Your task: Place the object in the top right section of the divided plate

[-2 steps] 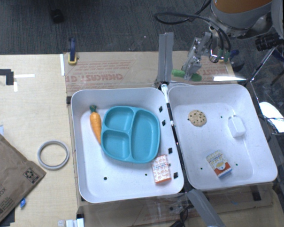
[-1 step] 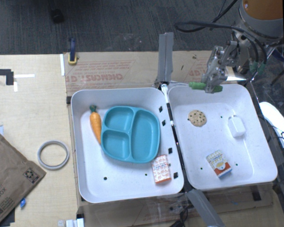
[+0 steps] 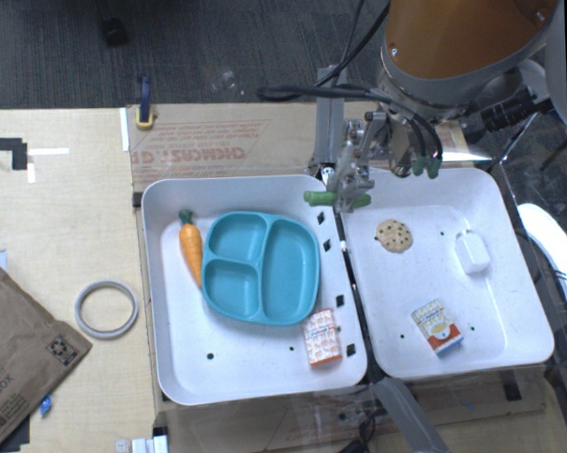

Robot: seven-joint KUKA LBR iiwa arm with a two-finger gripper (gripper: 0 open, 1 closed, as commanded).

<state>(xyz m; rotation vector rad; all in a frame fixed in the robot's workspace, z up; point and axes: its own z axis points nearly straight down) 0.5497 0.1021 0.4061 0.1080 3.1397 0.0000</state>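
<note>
Two shallow white bins are seen side by side from above. In the left bin (image 3: pixel 168 367) a blue divided plate (image 3: pixel 262 267) is laid near the centre of the frame, its three sections bare. An orange carrot (image 3: pixel 191 248) is set upright in the picture just beside the plate's left edge, and a small red-and-white carton (image 3: pixel 322 338) is placed below the plate's lower right corner.

In the right bin (image 3: pixel 514 342) three things are spread well apart — a round cookie (image 3: pixel 394 236) at upper left, a white soap-like bar (image 3: pixel 472 252) at right, and a small juice box (image 3: pixel 437 327) lower down.

The arm is seen at the upper right of the frame. Its gripper (image 3: pixel 343 198) is held over the divider between the bins, at their upper edge, with a green object (image 3: pixel 320 198) clasped between its fingers.
</note>
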